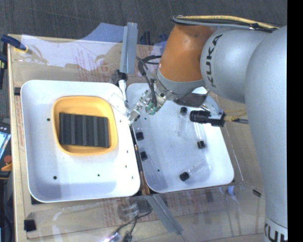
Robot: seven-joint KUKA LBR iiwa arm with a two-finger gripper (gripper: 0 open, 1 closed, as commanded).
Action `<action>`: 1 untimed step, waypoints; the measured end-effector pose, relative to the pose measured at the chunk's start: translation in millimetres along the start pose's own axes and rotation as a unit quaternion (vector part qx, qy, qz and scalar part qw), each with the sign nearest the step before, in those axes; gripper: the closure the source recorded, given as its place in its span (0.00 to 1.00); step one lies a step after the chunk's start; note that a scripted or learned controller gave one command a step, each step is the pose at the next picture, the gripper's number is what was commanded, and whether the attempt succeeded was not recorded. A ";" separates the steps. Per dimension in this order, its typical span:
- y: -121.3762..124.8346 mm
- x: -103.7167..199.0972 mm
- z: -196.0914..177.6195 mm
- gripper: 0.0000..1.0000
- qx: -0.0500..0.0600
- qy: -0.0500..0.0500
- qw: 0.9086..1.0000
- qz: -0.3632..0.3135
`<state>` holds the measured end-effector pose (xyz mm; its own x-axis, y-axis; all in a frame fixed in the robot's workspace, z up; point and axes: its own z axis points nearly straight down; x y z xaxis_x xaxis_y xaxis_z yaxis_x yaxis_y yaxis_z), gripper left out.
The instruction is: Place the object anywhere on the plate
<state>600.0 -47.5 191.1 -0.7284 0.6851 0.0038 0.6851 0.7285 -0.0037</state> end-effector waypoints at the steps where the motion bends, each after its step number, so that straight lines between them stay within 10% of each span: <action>1: 0.0 -0.1 -0.1 0.00 0.000 0.000 1.000 0.000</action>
